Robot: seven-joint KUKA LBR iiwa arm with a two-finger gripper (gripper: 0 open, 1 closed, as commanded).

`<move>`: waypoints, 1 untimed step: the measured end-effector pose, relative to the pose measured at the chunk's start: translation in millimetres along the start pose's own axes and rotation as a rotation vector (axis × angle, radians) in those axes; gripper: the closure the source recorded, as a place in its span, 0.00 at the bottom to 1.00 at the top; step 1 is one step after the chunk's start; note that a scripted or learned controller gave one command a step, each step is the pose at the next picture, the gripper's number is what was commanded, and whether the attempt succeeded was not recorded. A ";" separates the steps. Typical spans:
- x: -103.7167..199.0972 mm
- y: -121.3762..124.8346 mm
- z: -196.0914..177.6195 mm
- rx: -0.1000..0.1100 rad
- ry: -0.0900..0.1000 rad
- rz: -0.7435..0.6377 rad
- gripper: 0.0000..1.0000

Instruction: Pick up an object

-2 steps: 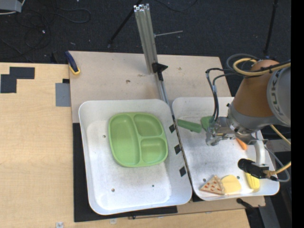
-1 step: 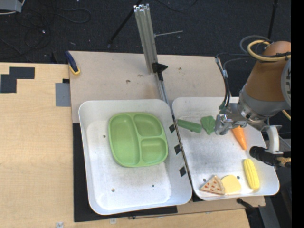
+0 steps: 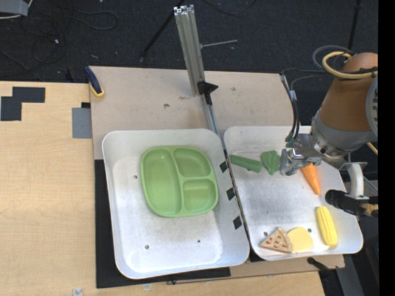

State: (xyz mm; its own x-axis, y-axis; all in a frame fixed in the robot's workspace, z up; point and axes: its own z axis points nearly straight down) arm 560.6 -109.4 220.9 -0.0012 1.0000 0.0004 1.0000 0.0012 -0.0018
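Observation:
My gripper [image 3: 289, 165] hangs low over the right bin [image 3: 259, 208], close to its far right side. It sits between a green leafy toy [image 3: 270, 161] on its left and an orange carrot [image 3: 311, 176] on its right. A long green pod [image 3: 245, 163] lies further left in the same bin. Near the front of that bin lie a yellow corn cob [image 3: 326, 226], a pale yellow piece [image 3: 300, 239] and a pizza slice [image 3: 276, 242]. I see nothing between the fingers.
The left bin [image 3: 123, 227] holds a green divided plate [image 3: 179, 181]. A metal post [image 3: 191, 48] rises behind the bins. Black clips [image 3: 231, 193] line the seam between the two bins. A wooden table lies to the left.

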 end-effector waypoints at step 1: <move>44.1 -12.0 -8.7 0.002 0.002 -0.003 1.00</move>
State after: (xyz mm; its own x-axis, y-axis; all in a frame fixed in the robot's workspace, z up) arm 548.6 -65.2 229.7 -0.0042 1.0000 0.0023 1.0000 0.0042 -0.0035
